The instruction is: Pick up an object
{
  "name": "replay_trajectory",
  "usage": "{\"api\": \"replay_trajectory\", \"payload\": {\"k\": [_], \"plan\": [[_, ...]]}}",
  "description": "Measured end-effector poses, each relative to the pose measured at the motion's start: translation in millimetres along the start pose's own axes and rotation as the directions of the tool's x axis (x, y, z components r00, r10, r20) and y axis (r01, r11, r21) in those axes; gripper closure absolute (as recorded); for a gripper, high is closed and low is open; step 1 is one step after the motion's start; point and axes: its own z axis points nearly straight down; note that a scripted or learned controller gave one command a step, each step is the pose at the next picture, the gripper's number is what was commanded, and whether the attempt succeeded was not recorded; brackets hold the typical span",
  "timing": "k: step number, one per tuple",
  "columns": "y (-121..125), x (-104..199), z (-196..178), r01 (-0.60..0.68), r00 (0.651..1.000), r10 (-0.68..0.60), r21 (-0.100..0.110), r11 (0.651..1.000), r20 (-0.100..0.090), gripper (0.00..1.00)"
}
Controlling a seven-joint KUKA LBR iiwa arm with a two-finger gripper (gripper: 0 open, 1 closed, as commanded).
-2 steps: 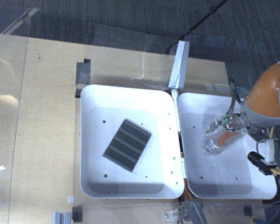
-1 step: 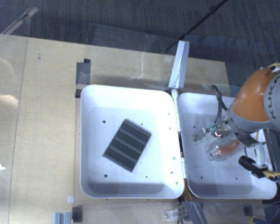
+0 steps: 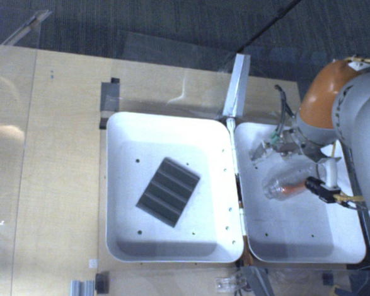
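A dark grey ribbed rectangular block (image 3: 168,191) lies flat and turned at a slant in the middle of the left bin (image 3: 126,134). In the right bin (image 3: 305,241) a clear plastic item with a reddish end (image 3: 283,188) lies on the floor near the centre. My gripper (image 3: 264,150) hangs low over the far left part of the right bin, just beyond the clear item and apart from it. Nothing shows in its grasp. The grey arm with its orange band (image 3: 321,97) covers the bin's far right corner.
A metal upright post (image 3: 237,84) stands at the back between the two bins. A black fitting with a yellow cable (image 3: 321,188) juts from the arm just right of the clear item. Wooden bench top (image 3: 51,166) spreads to the left.
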Motion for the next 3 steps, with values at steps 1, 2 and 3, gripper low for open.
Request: {"api": "replay_trajectory", "payload": {"k": [1, 2, 3], "plan": [[-91.0, 43.3, -3.3, 0.088, 0.996, -0.088, -0.002, 0.996, -0.001, 0.0], [-27.5, 33.4, -1.8, -0.098, 0.995, 0.098, 0.0, 0.995, 0.0, 0.0], [-113.4, 3.4, -3.7, 0.076, 0.997, -0.076, -0.003, 0.997, 0.003, 0.0]]}}
